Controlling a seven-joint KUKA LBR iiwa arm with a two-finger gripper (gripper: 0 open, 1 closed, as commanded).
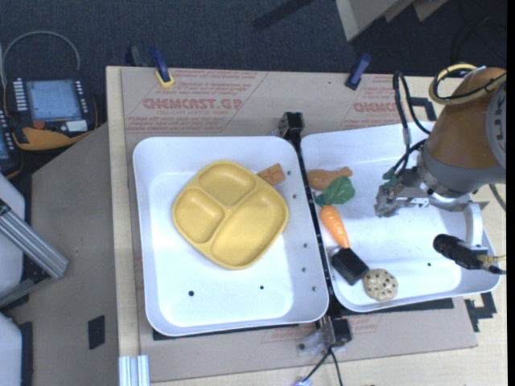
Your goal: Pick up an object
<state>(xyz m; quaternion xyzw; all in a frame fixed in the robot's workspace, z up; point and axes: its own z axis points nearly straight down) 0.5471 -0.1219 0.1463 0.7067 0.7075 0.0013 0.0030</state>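
Note:
In the right bin (418, 284), several objects lie along the left wall. A tan drumstick-shaped piece (328, 177) sits at the back, with a green leafy piece (337, 191) touching it in front. An orange carrot (334, 225) comes after that, then a black block (349, 265) and a round speckled cookie (380, 284) near the front edge. My gripper (389, 201) hangs over the middle of the right bin. It is to the right of the green piece and the carrot and apart from both, and I see nothing in it.
The left bin (161, 288) holds a yellow divided plate (231, 214), and a small brown block (272, 174) rests at the plate's back right rim. The grey and orange arm (467, 143) covers the right bin's back right corner.

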